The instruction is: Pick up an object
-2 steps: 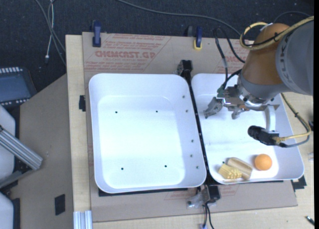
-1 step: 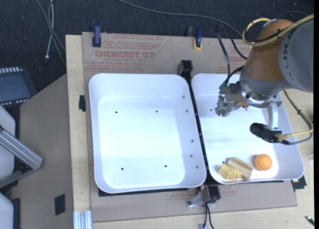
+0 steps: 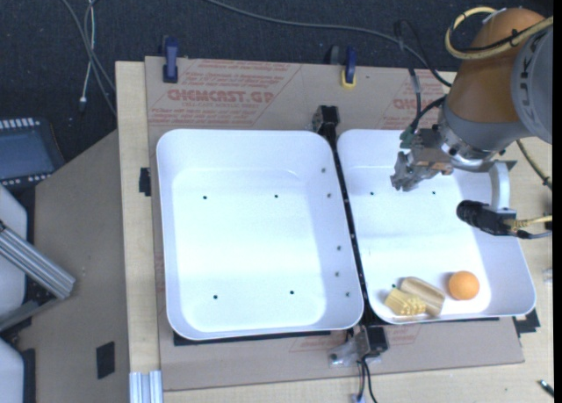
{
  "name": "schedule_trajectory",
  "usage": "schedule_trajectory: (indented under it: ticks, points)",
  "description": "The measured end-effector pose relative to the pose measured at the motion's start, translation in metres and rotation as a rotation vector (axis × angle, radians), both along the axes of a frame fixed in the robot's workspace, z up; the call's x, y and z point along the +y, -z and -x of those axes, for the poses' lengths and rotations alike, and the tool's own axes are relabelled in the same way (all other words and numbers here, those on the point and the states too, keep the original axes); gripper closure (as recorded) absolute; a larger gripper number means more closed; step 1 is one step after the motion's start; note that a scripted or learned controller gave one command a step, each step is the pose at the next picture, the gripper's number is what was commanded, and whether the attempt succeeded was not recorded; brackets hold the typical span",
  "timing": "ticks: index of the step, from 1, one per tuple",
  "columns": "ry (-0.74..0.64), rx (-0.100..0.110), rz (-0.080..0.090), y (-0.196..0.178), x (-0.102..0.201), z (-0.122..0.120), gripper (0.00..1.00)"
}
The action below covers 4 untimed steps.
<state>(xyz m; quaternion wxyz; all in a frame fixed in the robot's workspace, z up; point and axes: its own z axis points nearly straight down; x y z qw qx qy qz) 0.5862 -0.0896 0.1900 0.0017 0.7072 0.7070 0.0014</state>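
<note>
Camera view: gripper (image 3: 409, 175) sits over the far part of the right bin (image 3: 439, 234), hanging from the grey wrist with the orange band above it. Its tip is small and dark against the white floor; cannot tell how the jaws stand, and nothing is visible between them. Candidate objects lie together at the near end of the right bin, well apart from the gripper: an orange ball (image 3: 464, 285) toward the right, a tan block (image 3: 424, 291) just left of it, and a pale yellow ridged piece (image 3: 405, 304) touching or nearly touching the block on its near-left side. Left bin (image 3: 255, 234) holds only small dark dots on its floor. Progress, as judged: the pick is not yet made, all objects rest on the bin floor; the approach, descent, closing and lift remain. Orientation: the tan block's long axis runs from far-left to near-right at a shallow slant; the yellow piece lies roughly parallel to it; the ball has no axis to speak of
</note>
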Motion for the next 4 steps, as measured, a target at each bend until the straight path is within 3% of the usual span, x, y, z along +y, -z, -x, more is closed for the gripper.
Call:
schedule_trajectory:
  ticks: [2, 4]
  points:
    - [-0.001, -0.001, 0.000, -0.107, -0.001, 0.008, 1.00]
    - [-0.004, 0.006, -0.001, -0.075, 0.089, -0.009, 1.00]
